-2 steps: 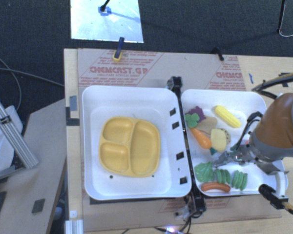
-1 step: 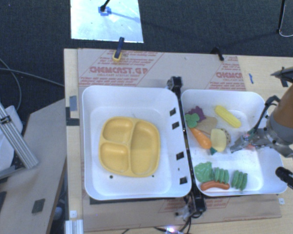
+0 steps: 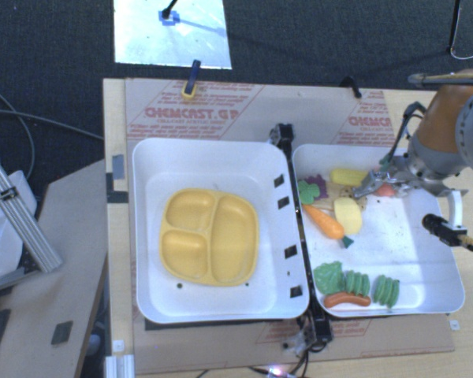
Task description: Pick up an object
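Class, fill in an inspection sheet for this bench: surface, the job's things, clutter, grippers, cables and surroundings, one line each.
Surface: bench covered with printed board, bearing a left bin and a right bin side by side.
Job's things: in the right bin, a toy carrot, a yellow block, a yellow piece, a purple piece, green toy vegetables and a red sausage.
Clutter: a yellow divided plate in the left bin.
Grippers: the gripper is low over the right bin's far side, beside the yellow piece; jaw state unclear.
Cables: dark cables on the floor at left.
Surroundings: dark carpet, a shiny sheet beyond the bench.
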Available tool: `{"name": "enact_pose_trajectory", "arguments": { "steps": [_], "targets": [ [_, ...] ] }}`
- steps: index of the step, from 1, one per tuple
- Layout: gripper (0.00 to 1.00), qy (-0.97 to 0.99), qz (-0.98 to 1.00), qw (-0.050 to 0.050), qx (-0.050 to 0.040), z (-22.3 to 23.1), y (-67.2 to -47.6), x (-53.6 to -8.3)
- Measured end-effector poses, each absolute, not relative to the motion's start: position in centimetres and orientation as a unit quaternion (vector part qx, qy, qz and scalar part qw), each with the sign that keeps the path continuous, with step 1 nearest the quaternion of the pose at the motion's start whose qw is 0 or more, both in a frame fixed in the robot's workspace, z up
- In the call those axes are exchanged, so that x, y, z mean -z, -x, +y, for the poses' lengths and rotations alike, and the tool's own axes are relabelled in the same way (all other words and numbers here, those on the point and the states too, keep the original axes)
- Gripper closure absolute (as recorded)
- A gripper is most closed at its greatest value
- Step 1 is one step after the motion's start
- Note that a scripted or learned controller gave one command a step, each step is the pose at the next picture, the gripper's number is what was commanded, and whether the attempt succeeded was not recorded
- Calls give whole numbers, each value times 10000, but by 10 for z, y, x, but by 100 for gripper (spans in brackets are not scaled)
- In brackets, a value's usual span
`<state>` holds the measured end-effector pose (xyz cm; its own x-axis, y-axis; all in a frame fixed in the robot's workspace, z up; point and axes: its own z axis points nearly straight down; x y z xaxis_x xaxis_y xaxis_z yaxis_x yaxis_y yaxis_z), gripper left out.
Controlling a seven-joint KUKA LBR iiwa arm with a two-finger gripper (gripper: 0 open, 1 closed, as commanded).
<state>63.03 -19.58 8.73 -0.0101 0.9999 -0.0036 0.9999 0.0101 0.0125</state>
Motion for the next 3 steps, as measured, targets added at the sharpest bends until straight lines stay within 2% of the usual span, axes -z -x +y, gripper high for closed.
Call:
{"name": "enact_pose_trajectory", "arguments": {
  "steps": [1, 2, 3],
  "targets": [
    [0, -7028, 7112, -137, 96, -208, -664, -83],
    [100, -7027, 7113, -117, 86, -208, -664, -94],
    [100, -7037, 7104, 34, -28, -150, -671, -156]
  ]
}}
